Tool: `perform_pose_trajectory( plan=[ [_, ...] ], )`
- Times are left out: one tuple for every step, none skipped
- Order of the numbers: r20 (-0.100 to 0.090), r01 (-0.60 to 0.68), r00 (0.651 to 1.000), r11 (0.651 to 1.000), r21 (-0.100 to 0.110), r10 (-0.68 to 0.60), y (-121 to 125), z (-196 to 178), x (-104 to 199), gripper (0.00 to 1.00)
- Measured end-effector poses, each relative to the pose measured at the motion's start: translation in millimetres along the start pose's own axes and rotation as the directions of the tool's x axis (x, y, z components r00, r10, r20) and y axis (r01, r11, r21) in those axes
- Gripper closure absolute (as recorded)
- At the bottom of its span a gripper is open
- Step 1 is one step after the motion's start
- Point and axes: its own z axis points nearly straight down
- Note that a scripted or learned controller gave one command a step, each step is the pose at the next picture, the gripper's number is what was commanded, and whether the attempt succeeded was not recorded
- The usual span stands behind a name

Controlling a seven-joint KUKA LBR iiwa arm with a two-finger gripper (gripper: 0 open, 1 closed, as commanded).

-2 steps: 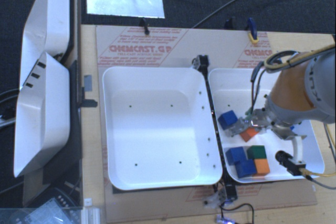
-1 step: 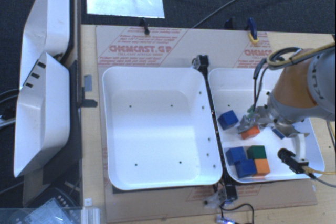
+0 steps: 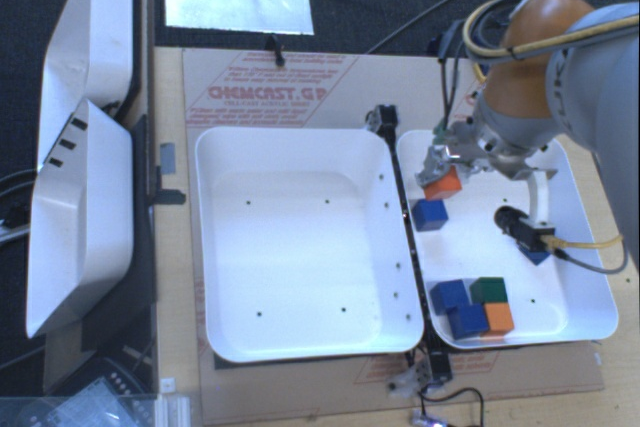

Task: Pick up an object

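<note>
Orange block, small, cube-like, tilted, right at the claw tip.

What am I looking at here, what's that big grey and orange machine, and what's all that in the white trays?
This is a single photo from a camera fixed above a workbench, looking down at a slant. The big grey and orange machine is a robot arm reaching in from the right. A program drives it, and its job is to pick something up. Its hand is over the right bin, and an orange block sits right beneath it. I cannot tell from this angle whether that block is actually gripped. Just below it lies a blue block. Near the bin's front edge is a cluster of blue, green and orange blocks. The left bin stands alongside.
</note>
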Motion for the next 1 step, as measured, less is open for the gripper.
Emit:
perform_pose_trajectory(
  plan=[
    [0.000, -0.001, 1.000, 1.000, 0.008, 0.001, 9.8, 4.1, 71.4, 1.00]
  ],
)
